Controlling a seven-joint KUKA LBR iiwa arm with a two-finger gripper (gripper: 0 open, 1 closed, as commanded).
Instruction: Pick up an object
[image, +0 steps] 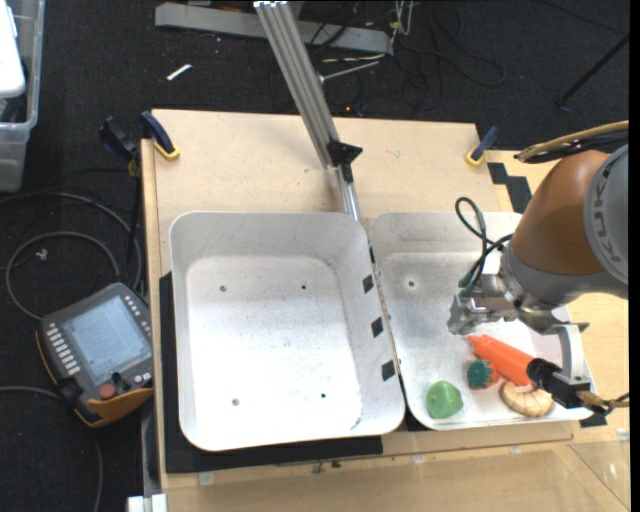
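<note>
Currently the hand (468, 316) hangs low in the right bin (420, 245). Its opening cannot be determined from this angle, and no item shows in its grasp. Nearest is the orange carrot-shaped item (500, 353), just beside the hand on its counter-front side, with its long axis running diagonally away from the hand. It looks smooth, tapered and bright orange. A green ball (445, 399) lies farther off.
</note>
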